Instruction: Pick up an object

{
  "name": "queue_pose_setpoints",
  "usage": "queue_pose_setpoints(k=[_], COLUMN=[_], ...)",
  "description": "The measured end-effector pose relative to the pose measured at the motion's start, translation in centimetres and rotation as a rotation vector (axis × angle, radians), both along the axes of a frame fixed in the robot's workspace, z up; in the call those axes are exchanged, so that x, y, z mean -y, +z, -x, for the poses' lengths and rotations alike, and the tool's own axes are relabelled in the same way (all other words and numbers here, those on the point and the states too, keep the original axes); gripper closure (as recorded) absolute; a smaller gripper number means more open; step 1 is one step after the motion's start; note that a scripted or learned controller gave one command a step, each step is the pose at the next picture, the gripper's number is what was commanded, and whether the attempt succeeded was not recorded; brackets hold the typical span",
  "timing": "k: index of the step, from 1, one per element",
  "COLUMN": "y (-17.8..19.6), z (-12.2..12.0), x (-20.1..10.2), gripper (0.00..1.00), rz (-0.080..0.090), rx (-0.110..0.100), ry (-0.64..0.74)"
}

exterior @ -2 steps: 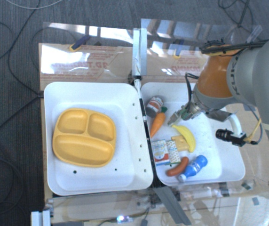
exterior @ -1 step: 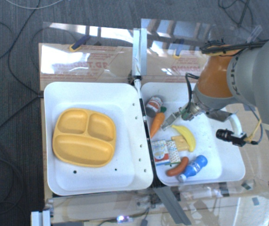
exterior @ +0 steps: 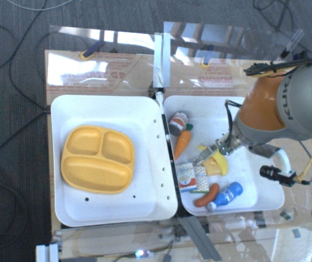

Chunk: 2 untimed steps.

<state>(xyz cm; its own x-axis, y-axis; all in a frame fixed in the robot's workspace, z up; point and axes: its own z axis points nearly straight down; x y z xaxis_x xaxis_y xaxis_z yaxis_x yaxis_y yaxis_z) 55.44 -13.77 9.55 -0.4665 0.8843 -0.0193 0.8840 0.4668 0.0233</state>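
The right bin (exterior: 254, 198) holds several toy foods. An orange carrot (exterior: 181, 143) lies near its left wall, below a small brown and grey can (exterior: 178, 122). A yellow piece (exterior: 218, 165) sits mid-bin, with a red and white packet (exterior: 186, 177) to its left. A red sausage (exterior: 206, 195) and a blue bottle (exterior: 227, 195) lie along the front. My gripper (exterior: 209, 154) reaches in from the right and hangs low over the yellow piece, its tip pointing left toward the carrot. I see nothing held in it.
The left bin (exterior: 145, 201) carries a yellow divided plate (exterior: 97, 158). The grey and orange arm (exterior: 265, 111) covers the right bin's far right part. A black cable end (exterior: 273, 173) hangs over the bin's right rim.
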Motion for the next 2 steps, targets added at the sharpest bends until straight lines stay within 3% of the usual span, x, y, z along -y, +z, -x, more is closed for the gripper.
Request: queue_pose_setpoints(k=[1,2], y=[0.9,10.6], z=[-0.2,-2.7], x=[0.2,-3.3], gripper=[1.00,1.00], rz=[0.005,-0.005], rx=[0.007,-0.031], ry=[-0.002,-0.040])
